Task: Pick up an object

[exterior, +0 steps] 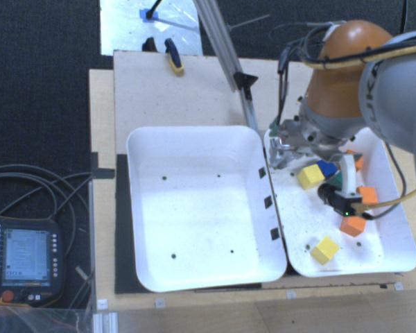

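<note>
Over the right bin (395, 245) my gripper (286, 151) hangs low near the yellow block (310, 177), positioned to grab; whether it's open, I cannot tell.

Tan counter (180, 96) is carrying two shallow white bins side by side, rims touching: left bin (194, 207), right bin (381, 252). A black mat (123, 220) is sticking out under the left bin's left edge. A yellow-and-blue clamp (173, 55) and a small black item (149, 44) are sitting at the far edge of the counter, near each other, well apart from the bins.
</note>
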`<state>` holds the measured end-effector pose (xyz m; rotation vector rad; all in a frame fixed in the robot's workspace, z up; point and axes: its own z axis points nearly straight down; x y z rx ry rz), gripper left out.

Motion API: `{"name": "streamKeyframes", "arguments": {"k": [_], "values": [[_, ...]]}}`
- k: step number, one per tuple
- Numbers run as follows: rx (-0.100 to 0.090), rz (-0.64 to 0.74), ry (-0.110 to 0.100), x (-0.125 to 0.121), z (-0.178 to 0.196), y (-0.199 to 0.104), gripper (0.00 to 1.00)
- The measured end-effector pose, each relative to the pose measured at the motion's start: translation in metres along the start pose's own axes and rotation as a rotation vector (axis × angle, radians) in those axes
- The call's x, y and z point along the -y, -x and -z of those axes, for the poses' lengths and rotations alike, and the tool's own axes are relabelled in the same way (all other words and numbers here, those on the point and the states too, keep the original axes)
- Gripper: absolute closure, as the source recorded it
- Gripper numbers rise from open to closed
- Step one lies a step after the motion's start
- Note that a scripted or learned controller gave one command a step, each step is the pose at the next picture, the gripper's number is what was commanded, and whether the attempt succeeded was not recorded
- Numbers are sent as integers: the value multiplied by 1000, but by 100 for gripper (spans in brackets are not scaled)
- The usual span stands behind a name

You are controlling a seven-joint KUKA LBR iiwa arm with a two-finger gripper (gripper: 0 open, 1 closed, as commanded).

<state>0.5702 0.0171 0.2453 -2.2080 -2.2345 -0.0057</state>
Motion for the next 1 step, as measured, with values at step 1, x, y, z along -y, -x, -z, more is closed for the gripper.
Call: {"name": "streamKeyframes", "arguments": {"k": [1], "values": [[1, -1, -1, 6, 4, -44, 100]]}}
